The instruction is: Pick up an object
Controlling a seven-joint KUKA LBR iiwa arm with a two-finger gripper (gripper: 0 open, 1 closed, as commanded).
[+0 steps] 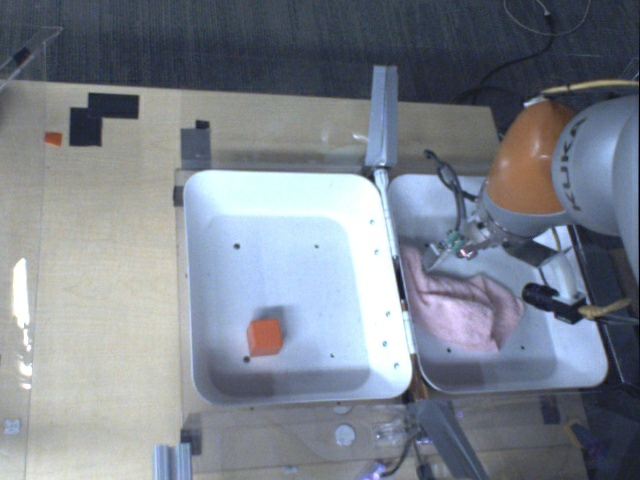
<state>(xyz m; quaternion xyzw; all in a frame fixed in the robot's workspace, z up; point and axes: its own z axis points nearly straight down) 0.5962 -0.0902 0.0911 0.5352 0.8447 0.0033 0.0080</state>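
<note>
The arm reaches in from the right, its orange band above the right bin. The claw hangs low in that bin's upper left part, just at the top edge of a pink cloth. Whether the claw is spread or pressed together cannot be told; it is small and partly hidden by the wrist and cables. No cloth can be seen between its tips.

The cloth lies crumpled across the left and middle of the right bin, its left edge close against the wall beside the divider. To its right and below it the bin floor is bare, though a black fitting juts over the right side.

The left bin holds an orange block, alone in the lower left-centre, apart from every wall, with open floor on all sides. A few small dark dots mark the floor.

On the worktop, far upper left, sit a black L-shaped patch and a tiny orange square, well apart from both bins.
</note>
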